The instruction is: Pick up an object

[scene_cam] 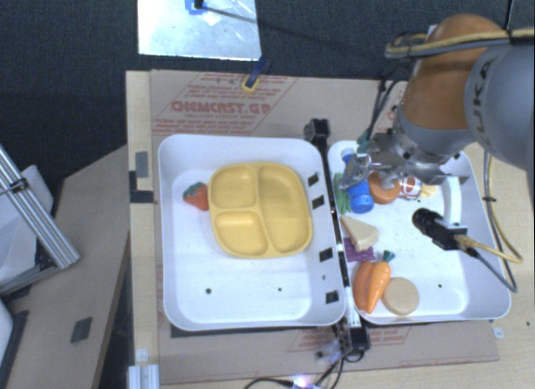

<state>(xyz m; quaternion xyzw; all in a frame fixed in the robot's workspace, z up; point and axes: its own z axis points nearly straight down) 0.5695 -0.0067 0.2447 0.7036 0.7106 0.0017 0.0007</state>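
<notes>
A: End effector (361, 170) sits low over the upper-left corner of the right bin (468, 299), arm coming in from the right. We can't tell its state, so we mark that unknown.

B: Agreed. What's under it?

A: We see a blue cylinder (360, 197) just beside the tip, maybe touching, plus an orange round piece (385, 192) right next to that.

B: Rest of the right bin?

A: We log a pale wedge (360, 232) near the divider, something purple (361, 253) just below it, a toy carrot (373, 282) toward the front and a tan disc (400, 296) touching the carrot's side.

B: Left bin (251, 308)?

A: We see a yellow three-compartment plate (257, 210) in the middle and a small strawberry-like toy (196, 196) just beside its left edge. Both bins sit on cardboard on the tabletop (96, 212).
</notes>
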